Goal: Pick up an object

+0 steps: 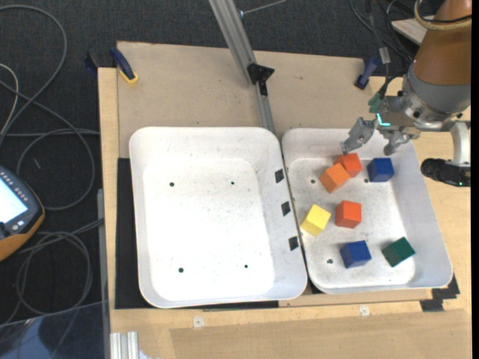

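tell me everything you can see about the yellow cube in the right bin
The small yellow cube looks like a painted, matte block with clean edges and no markings visible. It sits flat on the floor of the right shallow white bin, turned so a corner points roughly toward the camera. It lies near the bin's left wall, the leftmost of the blocks there. Nothing touches it: the red-orange cube is beside it to the right with a gap between, and the two-finger gripper is well away, toward the bin's far end.
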Tool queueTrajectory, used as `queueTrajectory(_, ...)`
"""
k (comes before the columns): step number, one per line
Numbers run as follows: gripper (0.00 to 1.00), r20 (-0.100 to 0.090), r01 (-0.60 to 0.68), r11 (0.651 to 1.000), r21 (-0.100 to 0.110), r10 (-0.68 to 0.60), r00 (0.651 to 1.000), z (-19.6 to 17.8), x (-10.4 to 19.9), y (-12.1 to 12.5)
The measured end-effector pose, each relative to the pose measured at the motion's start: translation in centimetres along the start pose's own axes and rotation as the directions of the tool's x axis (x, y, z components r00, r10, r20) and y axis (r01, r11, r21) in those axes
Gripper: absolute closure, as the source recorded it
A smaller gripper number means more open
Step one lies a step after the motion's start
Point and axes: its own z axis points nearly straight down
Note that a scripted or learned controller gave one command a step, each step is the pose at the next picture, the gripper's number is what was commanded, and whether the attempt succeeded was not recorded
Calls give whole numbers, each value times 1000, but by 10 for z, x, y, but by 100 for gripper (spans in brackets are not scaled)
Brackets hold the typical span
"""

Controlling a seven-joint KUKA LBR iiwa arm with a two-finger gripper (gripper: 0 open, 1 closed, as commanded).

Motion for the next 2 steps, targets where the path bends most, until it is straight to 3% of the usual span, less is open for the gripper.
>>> queueTrajectory(1,0,1,0,1000,-4,0,1000,-2,0,1)
queueTrajectory(2,0,1,-2,1000,1,2,1000,44,-8,-3)
